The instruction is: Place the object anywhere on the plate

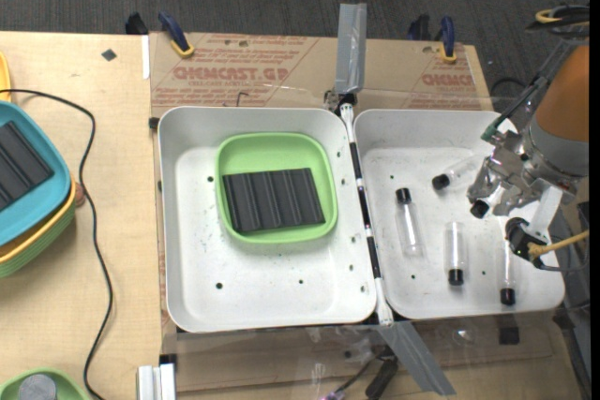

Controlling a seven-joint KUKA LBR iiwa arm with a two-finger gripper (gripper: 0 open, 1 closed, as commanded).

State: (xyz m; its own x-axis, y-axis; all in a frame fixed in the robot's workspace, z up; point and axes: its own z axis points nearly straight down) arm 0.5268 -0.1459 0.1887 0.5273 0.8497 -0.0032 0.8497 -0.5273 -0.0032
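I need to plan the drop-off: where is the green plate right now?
The green plate sits in the left white bin, toward its upper middle, with a dark ribbed mat lying in it. The vials lie in the right bin.

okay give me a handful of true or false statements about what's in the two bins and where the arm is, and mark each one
1. The green plate sits in the left bin. True.
2. A dark ribbed slab lies on the green plate. True.
3. The clear tubes with black caps lie on the plate. False: they lie scattered on the floor of the right bin.
4. The gripper is over the left bin. False: it is over the right side of the right bin, near the tubes.
5. A strip of grey tape runs up from where the two bins meet. True.
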